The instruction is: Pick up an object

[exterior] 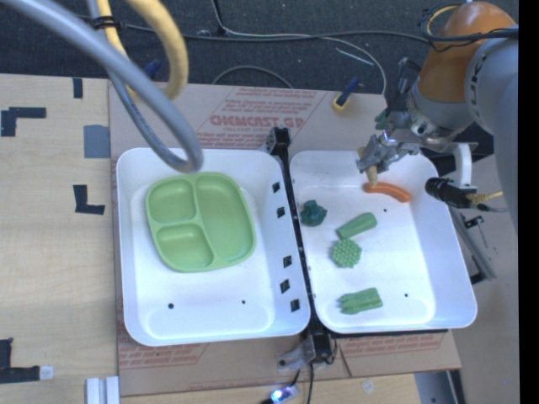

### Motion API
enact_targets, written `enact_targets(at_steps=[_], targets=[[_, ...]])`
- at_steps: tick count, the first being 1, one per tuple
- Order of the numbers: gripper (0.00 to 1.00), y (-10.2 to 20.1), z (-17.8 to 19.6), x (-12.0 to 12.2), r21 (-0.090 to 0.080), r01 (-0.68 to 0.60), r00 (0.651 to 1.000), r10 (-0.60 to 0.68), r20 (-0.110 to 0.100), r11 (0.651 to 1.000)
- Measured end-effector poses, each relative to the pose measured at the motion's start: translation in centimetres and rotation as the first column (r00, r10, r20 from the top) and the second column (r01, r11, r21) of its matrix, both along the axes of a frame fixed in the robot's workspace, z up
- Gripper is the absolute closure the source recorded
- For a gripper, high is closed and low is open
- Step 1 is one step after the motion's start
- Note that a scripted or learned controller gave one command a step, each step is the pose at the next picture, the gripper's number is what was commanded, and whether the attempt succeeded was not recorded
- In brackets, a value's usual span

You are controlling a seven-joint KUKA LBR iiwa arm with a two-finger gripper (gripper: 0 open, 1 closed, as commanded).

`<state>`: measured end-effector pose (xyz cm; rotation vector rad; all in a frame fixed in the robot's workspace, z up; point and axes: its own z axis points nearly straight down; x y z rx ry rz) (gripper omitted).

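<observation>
My gripper (373, 165) hangs over the far part of the right bin (438, 251), its fingertips just above the left end of an orange carrot-shaped piece (387, 191). Nothing shows between the fingers. Further in the right bin lie a dark green lump (312, 213), a light green pod (356, 224), a bumpy green ball (346, 252) and a green block (360, 301). The left bin (202, 310) holds a green divided plate (200, 221).
A grey hose (126, 74) and a yellow hose (164, 23) sweep over the far left, ending above the left bin's far edge. Black clips (286, 263) line the divider between the bins. Cables lie behind the bench.
</observation>
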<state>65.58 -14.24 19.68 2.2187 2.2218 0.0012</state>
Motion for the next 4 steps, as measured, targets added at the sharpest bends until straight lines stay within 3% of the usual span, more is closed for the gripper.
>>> enact_targets(at_steps=[1,4], targets=[[1.0,-0.9,4.9,0.3,0.0,0.0,1.0,0.0,0.001,1.0],[1.0,15.3,1.8,-2.3,0.002,-0.005,1.0,0.005,-0.006,1.0]])
